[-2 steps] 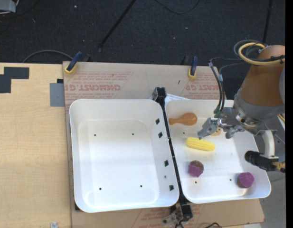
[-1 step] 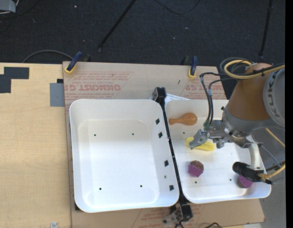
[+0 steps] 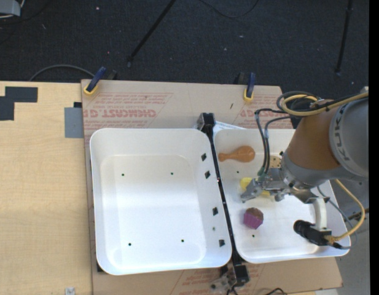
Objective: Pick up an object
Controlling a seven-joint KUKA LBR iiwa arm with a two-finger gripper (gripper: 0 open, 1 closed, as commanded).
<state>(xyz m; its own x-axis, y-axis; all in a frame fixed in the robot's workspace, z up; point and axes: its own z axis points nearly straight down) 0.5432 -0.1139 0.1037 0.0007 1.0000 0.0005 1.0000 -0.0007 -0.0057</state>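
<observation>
A dark carpeted floor (image 3: 195, 35) is seen along the top of the camera view, and below it a pale wooden bench (image 3: 35, 195) is laid with a sheet of printed cardboard (image 3: 146, 106), which is held at its far edge by two blue-and-yellow clamps, one at 11 o'clock (image 3: 95, 80) and one at 1 o'clock (image 3: 249, 86) of the view. Two shallow white bins are set side by side on the cardboard, touching along a black strip (image 3: 217, 189). The left bin (image 3: 152, 208) is seen at the centre of the view, and the right bin (image 3: 281, 241) lies at its 3 o'clock. Three loose things are found in the right bin: an orange-brown wooden piece (image 3: 238, 155) at 11 o'clock of the bin, a small yellow piece (image 3: 245, 182) near the bin's left wall at 9 o'clock, and a purple lump (image 3: 253, 218) at 7 o'clock. The grey arm (image 3: 352, 140) with its orange band is reached in from 3 o'clock of the view, and the gripper (image 3: 253, 191) is lowered over the bin, just beside the yellow piece and at 12 o'clock of the purple lump, from which it is kept apart. Whether the gripper is parted or closed cannot be told, and nothing is seen to be held by it.
</observation>
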